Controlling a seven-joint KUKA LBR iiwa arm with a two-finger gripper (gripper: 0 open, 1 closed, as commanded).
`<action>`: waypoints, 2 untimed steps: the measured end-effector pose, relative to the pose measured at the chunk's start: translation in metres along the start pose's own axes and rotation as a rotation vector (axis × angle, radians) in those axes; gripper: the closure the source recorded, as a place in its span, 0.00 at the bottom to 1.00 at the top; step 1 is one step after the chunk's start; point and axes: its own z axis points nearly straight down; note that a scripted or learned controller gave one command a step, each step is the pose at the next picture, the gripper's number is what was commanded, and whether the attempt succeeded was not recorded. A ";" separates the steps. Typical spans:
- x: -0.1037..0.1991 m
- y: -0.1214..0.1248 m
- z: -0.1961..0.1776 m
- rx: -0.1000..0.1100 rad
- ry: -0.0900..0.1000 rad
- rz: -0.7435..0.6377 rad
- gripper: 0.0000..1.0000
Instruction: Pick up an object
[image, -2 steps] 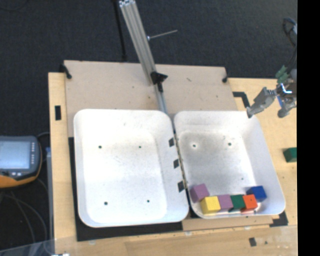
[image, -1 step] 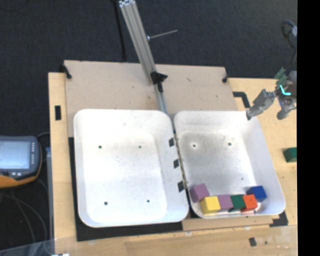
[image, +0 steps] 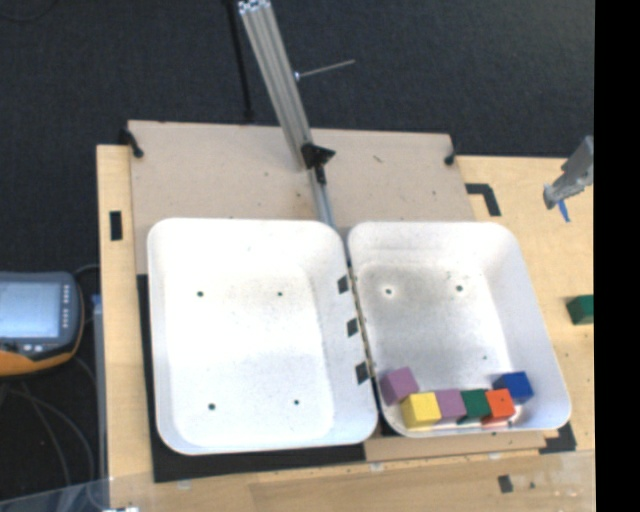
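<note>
The gripper (image: 568, 182), its grip state impossible to judge, sits far right beyond the right bin (image: 528, 290); the blocks (image: 450, 405) lie nearer and leftward, rowed left-right along its near wall.

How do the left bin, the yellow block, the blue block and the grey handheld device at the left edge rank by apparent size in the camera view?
1. left bin, by far the largest.
2. grey handheld device, though the frame edge cuts it off.
3. yellow block and blue block: they look too alike to rank.
</note>
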 end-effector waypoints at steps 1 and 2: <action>-0.047 -0.013 0.021 0.011 0.000 0.007 0.00; -0.045 -0.012 0.021 0.009 0.001 0.001 0.00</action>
